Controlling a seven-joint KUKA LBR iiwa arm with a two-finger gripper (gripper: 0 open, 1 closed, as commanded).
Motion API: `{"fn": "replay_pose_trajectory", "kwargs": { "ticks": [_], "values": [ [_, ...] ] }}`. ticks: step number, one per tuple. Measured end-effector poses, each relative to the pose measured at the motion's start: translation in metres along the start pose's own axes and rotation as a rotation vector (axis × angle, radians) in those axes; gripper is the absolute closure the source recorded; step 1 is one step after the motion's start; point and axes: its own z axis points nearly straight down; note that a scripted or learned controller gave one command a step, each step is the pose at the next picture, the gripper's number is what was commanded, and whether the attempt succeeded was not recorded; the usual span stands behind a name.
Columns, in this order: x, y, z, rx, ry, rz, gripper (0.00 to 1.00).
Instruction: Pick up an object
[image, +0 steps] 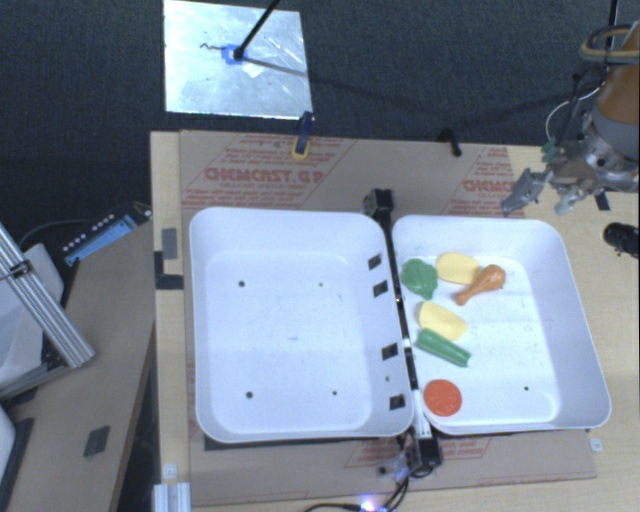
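End effector (540, 192) sits at upper right, above the far rim of the right bin (575, 300), fingers spread apart with nothing between them; its shape is small and blurry, so finger detail is hard to read. Arm (615, 110) above it is cut off by the frame edge, cables looping around the wrist. Right bin holds the objects, all clustered toward its left side: green leafy piece (419, 277) touching a yellow piece (458, 267), an orange-brown drumstick shape (481, 284) just beside that, a second yellow piece (442, 320) lower down with a green pod-like piece (443, 348) touching it, and a red-orange disc (443, 398) near the front corner. What these toys are exactly, can't say. Left bin (290, 320) shows only small dark dots on its floor. Brown board (330, 170) under the bins on the table reads "CHEMCAST GP" in red print, partly covered by the bins; same print repeats at right, mostly hidden. Shiny foil-like sheet (237, 58) lies at the top, with a blue bit on it. Grey device (100, 235) at left, labels unreadable.
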Motion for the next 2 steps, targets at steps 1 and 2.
{"fn": "replay_pose_trajectory", "kwargs": {
  "ticks": [1,2],
  "values": [
    [0.0,0.001,-0.012,-0.004,-0.002,-0.004,1.0],
    [-0.029,0.007,-0.12,-0.013,-0.006,0.002,1.0]
  ]
}}
